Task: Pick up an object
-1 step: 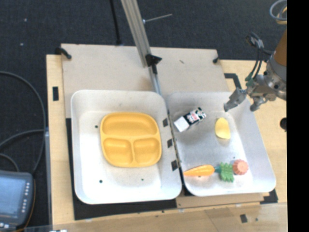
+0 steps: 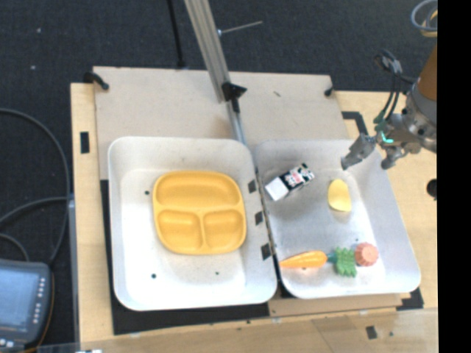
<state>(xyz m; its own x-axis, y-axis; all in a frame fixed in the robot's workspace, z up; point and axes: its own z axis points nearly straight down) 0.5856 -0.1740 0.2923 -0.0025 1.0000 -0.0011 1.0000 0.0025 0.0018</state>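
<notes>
1. The table (image 2: pixel 169 101) carries two shallow white bins side by side: the left bin (image 2: pixel 132 278) and the right bin (image 2: pixel 394 259).
2. A yellow divided tray (image 2: pixel 199 211) lies flat in the middle of the left bin, with one long compartment at its far side and two smaller ones at its near side.
3. The right bin holds the loose objects. A small black-and-white carton (image 2: pixel 289 181) lies tipped on its side near the bin's far left part, close to the wall shared with the left bin.
4. A pale yellow, egg-shaped piece (image 2: pixel 339 195) lies to the right of the carton, apart from it, toward the far right part of the bin.
5. An orange toy carrot (image 2: pixel 304 260) lies along the near edge of the right bin, its green leafy top (image 2: pixel 344 262) pointing right.
6. A pinkish round object (image 2: pixel 367 254) sits just beside the green top, at its right, close to touching it.
7. The gripper (image 2: pixel 372 151) hangs over the far right corner of the right bin, beyond the pale yellow piece and apart from it.
8. Two fingers (image 2: pixel 355 154) show spread apart, one toward the left and one toward the near right, released, with nothing between them.
9. A slanted metal rail (image 2: pixel 210 39) runs from the top of the view down to the table's far part between the bins.
</notes>
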